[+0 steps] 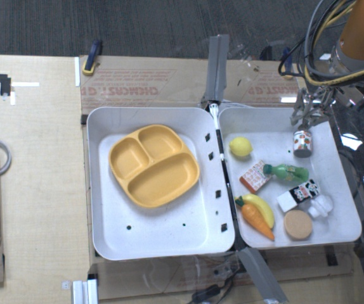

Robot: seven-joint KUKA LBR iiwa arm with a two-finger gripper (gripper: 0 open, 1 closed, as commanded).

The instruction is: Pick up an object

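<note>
Risk assessment proceeds from the left bin (106,189) to the right bin (340,233). The left bin carries one yellow divided plate (154,164), lying flat and well apart from the arm; it presents no hazard unless a lifted item is swung across the centre divider (219,163) and dropped. The right bin is crowded. A lemon (240,146) lies near the far left of that bin, a small red-and-white box (255,177) sits just beside a green bottle (288,171), and a banana (260,209) touches a carrot (257,222) at the near left. A black-and-white carton (298,195) and a round tan disc (298,225) lie near the right. The gripper (306,120) hangs at the far right corner of this bin, directly above a small can (302,144), which appears to be the intended object. Whether the fingers are spread or closed cannot be determined, because cabling and metalwork obscure them; nothing is seen between them. Probable failures: the can stands close to the bin wall, so one finger may strike the rim on descent; an off-centre closure may tip the can or push it aside; a smooth round body may slip out during the lift.
</note>
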